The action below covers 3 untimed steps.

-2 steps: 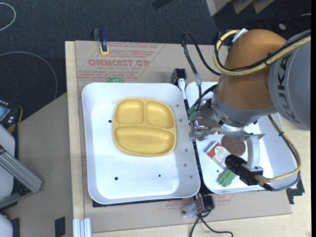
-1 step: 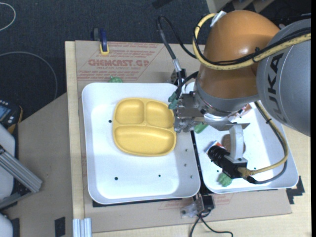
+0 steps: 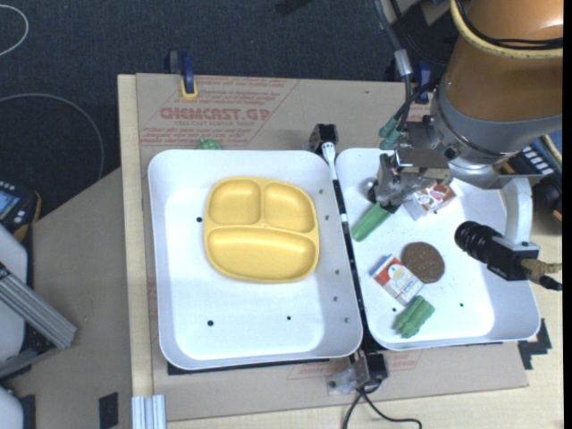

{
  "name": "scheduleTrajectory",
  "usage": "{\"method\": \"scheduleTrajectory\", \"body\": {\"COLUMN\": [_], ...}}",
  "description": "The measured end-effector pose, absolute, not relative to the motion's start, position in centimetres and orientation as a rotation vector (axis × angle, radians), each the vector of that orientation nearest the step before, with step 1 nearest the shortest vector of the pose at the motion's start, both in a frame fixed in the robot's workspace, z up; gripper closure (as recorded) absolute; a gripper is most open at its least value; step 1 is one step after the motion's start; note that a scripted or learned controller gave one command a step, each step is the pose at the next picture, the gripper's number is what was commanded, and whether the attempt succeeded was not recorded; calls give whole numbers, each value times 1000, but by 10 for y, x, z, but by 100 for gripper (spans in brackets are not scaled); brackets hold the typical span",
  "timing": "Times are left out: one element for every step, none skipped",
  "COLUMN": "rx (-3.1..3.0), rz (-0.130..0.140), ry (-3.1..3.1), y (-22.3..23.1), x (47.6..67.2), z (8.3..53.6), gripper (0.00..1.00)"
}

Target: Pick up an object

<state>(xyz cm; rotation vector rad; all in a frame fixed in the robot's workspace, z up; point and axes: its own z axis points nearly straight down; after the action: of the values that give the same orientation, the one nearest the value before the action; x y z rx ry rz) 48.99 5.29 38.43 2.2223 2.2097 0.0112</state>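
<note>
Green and stick-shaped, the long piece point(image 3: 368, 222) lies in the right bin point(image 3: 514, 324), its upper end right under the claw point(image 3: 388, 189) and its length slanting down and away to the left. Whether the claw is open, or has hold of it, I cannot tell; the wrist hides it.

The pincer point(image 3: 386, 195) hangs low over the right bin point(image 3: 514, 315), touching a green stick point(image 3: 369, 222); a yellow divided tray point(image 3: 262, 229) lies in the left bin point(image 3: 179, 266).
</note>
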Motion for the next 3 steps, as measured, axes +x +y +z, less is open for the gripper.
{"method": "scheduleTrajectory", "body": {"rx": [2210,2235,2219], "rz": [10,-15,2], "ry": [2230,2215,2221], "y": [131,52,57], "x": [479,478,480], "z": [414,332,347], "gripper": [100,100,100]}}
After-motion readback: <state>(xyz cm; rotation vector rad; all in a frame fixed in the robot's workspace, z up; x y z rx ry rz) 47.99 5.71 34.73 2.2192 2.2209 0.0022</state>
